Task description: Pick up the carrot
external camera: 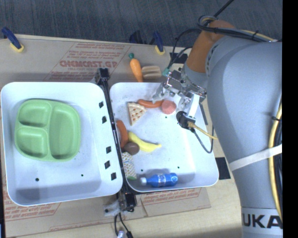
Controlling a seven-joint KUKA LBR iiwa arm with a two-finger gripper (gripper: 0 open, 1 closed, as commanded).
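Cardboard sheeting (79, 58) printed in red covers the counter, clamped at its far edge by blue clips (12, 38), with dark carpet beyond. Two white bins sit on it side by side: the left bin (20, 182) holds a green divided plate (48, 129), and the right bin (201, 170) holds a waffle wedge (135, 113), a sausage (149, 103), a pink ball (169, 106), a banana (144, 143) and a blue bottle (160, 179).

The carrot (135, 69) lies outside the right bin, on the cardboard just past its far rim, beside a small bun (151, 73). Its long axis runs roughly away from the bin, green top pointing away.

The grey arm (243, 98) reaches in over the right bin's far right corner, wrist tilted down toward the sausage. The claw (161, 92) hovers near the bin's far rim; whether it is open cannot be told, and nothing is seen in its hold.
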